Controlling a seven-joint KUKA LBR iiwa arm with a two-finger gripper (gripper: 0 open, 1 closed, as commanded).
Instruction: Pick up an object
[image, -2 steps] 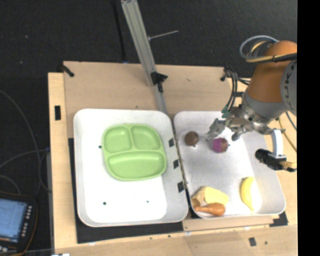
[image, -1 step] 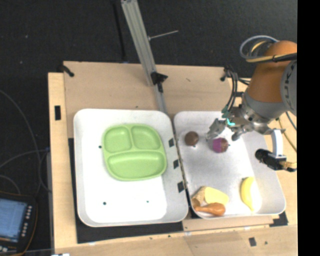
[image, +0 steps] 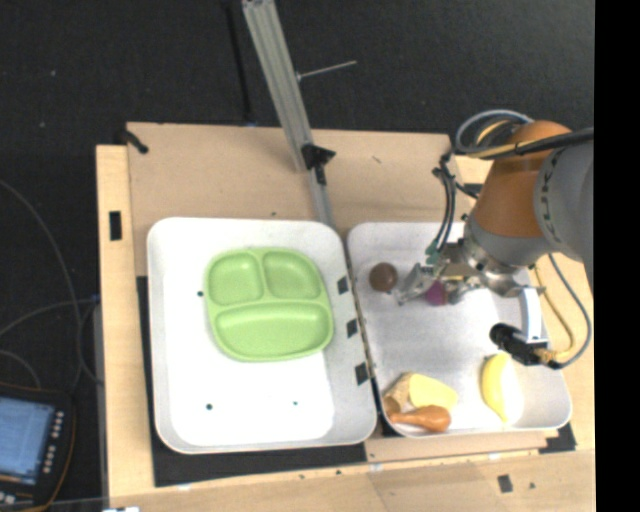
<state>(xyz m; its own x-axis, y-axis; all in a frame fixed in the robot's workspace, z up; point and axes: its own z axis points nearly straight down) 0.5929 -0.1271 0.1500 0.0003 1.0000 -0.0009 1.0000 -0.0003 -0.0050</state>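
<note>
Pincer sitting low over right bin, in its upper half, reaching in from the right off the grey arm with orange band. Fingers pointing left, toward the bin divider. Cannot tell whether open or closed: tips blurring into the white floor.

Relative to pincer:
- Brown round object lying just left of the tips, slightly above, close but looking apart from them. Not sitting between the fingers.
- Small purple object showing right behind the tips, partly tucked under the wrist hardware. Unclear whether touching.
- Yellow banana-like piece lying well below and to the right, near the bin's lower right corner.
- Pale yellow item and orange carrot-like piece resting below, near the bin's bottom edge, touching each other.
- Black fitting with cabling hanging off the wrist, below and right.

Further left, past the divider: left bin holding green sectioned tray, three compartments, lying flat, well apart from pincer.

Both bins resting side by side on the bench. Grey metal pole slanting in from above, up and left of pincer.

Nothing visibly gripped.
</note>
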